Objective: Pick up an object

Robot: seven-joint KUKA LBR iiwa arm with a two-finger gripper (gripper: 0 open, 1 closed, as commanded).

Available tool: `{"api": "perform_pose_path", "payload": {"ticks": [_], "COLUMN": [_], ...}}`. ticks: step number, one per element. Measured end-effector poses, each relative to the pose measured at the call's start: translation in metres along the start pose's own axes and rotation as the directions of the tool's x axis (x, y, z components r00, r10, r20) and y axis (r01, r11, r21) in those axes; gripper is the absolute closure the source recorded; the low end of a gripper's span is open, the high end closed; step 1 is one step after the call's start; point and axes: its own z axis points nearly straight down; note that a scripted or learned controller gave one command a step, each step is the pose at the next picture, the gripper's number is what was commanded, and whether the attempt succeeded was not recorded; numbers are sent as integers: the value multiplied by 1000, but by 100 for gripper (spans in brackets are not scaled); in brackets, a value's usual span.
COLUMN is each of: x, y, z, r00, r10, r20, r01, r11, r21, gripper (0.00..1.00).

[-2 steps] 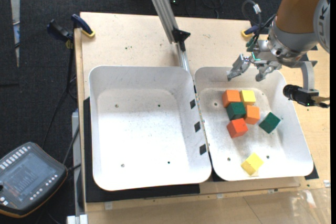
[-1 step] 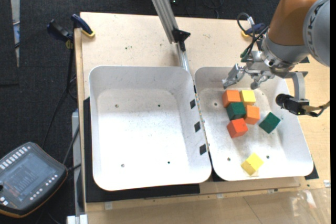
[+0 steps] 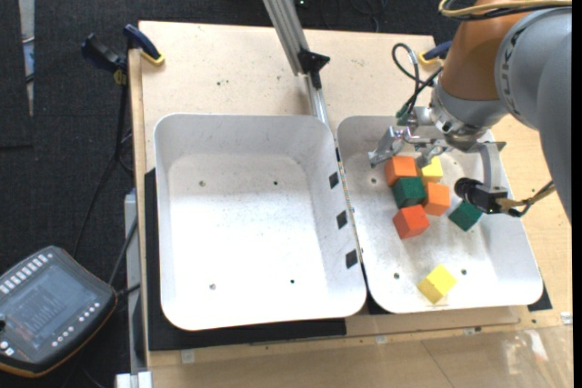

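The blocks in the right bin (image 3: 509,282) are small cubes with no long axis to speak of; most sit turned at a slant to the bin's walls. An orange cube (image 3: 401,169) lies at the top of the cluster, touching a dark green cube (image 3: 410,192) just below it, and a red-orange cube (image 3: 411,221) sits below that. Beside them are a smaller orange cube (image 3: 438,198), a small yellow cube (image 3: 432,168) and a second green cube (image 3: 466,216) near the right side. Another yellow cube (image 3: 436,283) rests well apart, near the bin's front edge. The cubes look matte and solid, like painted wood or foam.

The gripper (image 3: 406,144) hangs over the top of the cluster, just above the orange cube; whether its metal fingers are spread or closed cannot be told, and no cube is seen between them.

The left bin (image 3: 182,159) is a shallow white tray with rounded corners and a speckled floor. Both bins sit on a pale wooden bench (image 3: 227,59) over dark carpet, with a control pendant (image 3: 45,309) at lower left.
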Motion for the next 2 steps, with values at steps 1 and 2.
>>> {"api": "perform_pose_path", "payload": {"ticks": [1,2], "x": [-1,-1], "y": [5,5], "z": [32,23], "r00": [1000,1000], "r10": [2,2], "r20": [4,5], "r01": [-2,-2], "r11": [1000,1000], "r21": [-22,-24], "gripper": [0,100]}}
